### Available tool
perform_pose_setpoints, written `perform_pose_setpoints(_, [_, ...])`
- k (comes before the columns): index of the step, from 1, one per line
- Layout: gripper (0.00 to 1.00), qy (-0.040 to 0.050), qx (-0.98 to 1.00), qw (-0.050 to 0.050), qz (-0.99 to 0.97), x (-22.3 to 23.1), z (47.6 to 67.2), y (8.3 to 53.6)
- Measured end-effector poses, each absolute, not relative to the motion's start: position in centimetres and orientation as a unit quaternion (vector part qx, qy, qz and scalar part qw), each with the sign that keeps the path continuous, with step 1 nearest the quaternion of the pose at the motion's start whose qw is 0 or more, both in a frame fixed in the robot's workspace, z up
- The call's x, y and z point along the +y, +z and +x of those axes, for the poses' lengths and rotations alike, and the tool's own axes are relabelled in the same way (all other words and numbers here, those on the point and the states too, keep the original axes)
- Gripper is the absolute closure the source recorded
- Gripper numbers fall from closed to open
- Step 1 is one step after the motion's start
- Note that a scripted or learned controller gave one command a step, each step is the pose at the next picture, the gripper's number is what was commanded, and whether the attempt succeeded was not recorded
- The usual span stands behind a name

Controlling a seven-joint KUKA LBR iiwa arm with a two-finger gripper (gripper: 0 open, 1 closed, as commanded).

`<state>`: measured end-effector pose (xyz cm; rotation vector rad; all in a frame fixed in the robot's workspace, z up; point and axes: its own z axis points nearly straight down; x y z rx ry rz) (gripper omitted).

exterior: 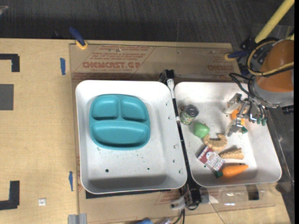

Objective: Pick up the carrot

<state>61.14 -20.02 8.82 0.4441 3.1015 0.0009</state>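
Observation:
The carrot (233,170) is orange with a small green end and lies flat near the front edge of the right bin (266,148). My gripper (241,115) hangs over the back right part of that bin, well behind the carrot and apart from it. A bit of orange shows at the gripper's tip, and I cannot make out what it is.
Around the carrot lie a red and white packet (210,158), two tan bread pieces (232,153), a green ball (201,129) and a small can (189,113). The left bin (88,167) holds a teal divided plate (120,121). A black divider (179,129) runs between the bins.

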Motion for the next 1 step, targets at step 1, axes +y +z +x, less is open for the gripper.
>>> perform_pose_setpoints(1, [1.00,-0.0007,0.990,0.012,0.141,-20.06,61.60,10.34])
